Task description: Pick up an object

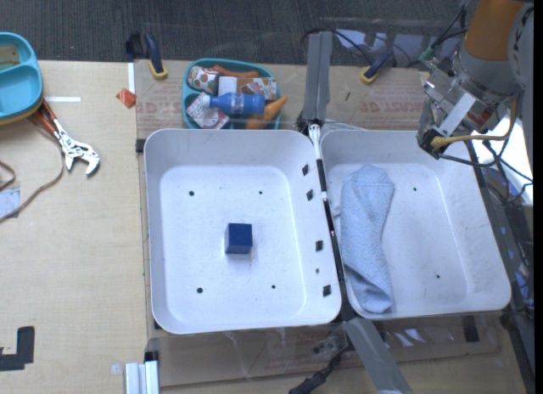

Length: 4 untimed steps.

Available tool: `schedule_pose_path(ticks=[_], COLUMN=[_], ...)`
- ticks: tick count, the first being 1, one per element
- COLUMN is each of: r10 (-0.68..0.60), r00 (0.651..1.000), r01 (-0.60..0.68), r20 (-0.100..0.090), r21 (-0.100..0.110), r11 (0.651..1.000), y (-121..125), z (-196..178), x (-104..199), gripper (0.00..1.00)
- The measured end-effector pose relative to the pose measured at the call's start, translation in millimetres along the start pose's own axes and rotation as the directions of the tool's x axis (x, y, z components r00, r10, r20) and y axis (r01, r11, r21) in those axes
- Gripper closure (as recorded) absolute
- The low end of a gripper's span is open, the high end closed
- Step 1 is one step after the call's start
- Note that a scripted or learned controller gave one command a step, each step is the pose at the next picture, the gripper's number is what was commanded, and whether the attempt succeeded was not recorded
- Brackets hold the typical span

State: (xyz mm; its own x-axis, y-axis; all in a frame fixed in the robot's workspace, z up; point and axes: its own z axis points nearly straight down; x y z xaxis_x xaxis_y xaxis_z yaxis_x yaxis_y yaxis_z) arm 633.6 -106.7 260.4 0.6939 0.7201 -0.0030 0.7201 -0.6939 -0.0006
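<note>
A small dark blue cube [239,238] sits near the middle of the left white bin [170,299]. A crumpled pale blue cloth [367,231] lies along the left side of the right white bin [475,239], running from the back toward the front edge. My gripper [447,105] hangs above the back right corner of the right bin, well to the right of the cloth and far from the cube. The wrist and its mounts hide the tips. Nothing shows in its grasp.
Behind the left bin stands a light blue bowl [231,95] packed with small items. A wrench [76,153] and a teal tray [17,74] lie on the wooden bench at the left. A metal divider [318,70] rises between the bins at the back.
</note>
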Motion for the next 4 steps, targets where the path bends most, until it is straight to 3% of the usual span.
schedule_pose_path(ticks=[1, 2, 3, 4], r10=[0.243, 0.122, 0.118, 0.071], r00=[0.97, 0.993, 0.993, 0.997], r01=[-0.243, -0.122, -0.118, -0.071], r20=[0.001, 0.0, 0.003, 0.001], r21=[0.002, 0.0, 0.001, 0.002], r11=[0.97, 0.993, 0.993, 0.997], y=[-14, -37, -37, -24], z=[70, 34, 26, 67], x=[34, 55, 54, -12], gripper=[1.0, 1.0, 1.0, 1.0])
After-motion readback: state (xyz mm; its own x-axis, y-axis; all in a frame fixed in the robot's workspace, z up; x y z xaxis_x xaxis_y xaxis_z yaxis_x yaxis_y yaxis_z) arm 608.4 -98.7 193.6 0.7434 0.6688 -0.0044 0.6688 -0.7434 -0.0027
